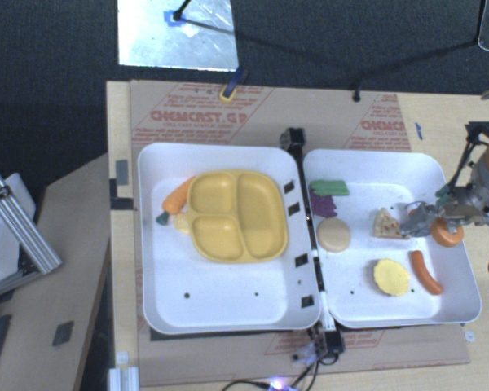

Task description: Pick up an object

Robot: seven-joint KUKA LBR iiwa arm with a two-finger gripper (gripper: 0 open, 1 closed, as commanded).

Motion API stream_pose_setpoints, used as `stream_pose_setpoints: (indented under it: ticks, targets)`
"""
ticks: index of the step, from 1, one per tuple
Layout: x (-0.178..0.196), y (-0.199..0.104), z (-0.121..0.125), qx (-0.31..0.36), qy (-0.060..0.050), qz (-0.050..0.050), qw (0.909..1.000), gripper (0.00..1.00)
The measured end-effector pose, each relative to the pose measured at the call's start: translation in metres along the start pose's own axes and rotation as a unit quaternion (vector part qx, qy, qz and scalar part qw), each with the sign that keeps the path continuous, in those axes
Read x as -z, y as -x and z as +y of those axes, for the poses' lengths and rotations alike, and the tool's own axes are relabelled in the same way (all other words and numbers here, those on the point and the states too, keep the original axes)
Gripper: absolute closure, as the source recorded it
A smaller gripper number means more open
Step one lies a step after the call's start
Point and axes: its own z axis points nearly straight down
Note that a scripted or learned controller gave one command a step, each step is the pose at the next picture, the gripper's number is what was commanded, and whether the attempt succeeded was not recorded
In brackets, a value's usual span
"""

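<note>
- Approach step, by the look of it: gripper (414, 218) low inside the right bin (367, 168), near its right edge, arm reaching in over that edge.
- Nothing visibly pinched between the claw's tips; whether spread or pressed together, cannot tell from this slant.
- Likeliest target: pizza slice (385, 224), lying flat just left of the claw tips, touching or nearly so, about midway between the bin's far and near edges.
- Slice appearance: small wedge, tan crust, pale topping with reddish flecks; thin and low, so little height to catch.
- Orange piece (448, 235) just beside the wrist toward the right edge, partly hidden under it; a second possible target.
- Elsewhere in the right bin: sausage (426, 272) toward the near right corner, yellow disc (391, 277) near the near edge, beige round (334, 235) by the left edge, green strip (329, 188) and purple piece (323, 205) toward the far left corner.
- Left bin (171, 300): yellow tray (232, 216) at centre, carrot (177, 196) touching its left side.
- Next move, as a judgement: centre over the slice, settle lower, close across its narrow width, lift straight up.
- Risk: tips skidding over such a flat piece, or nudging it toward the orange piece.
</note>
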Motion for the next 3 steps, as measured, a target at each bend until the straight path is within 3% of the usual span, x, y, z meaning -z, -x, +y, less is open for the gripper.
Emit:
stream_pose_setpoints:
  ticks: [1,3]
  targets:
    - [0.007,0.0,0.003,0.002,0.006,-0.002,1.0,0.0]
    - [-0.098,0.003,0.014,0.001,0.004,-0.001,1.0,0.0]
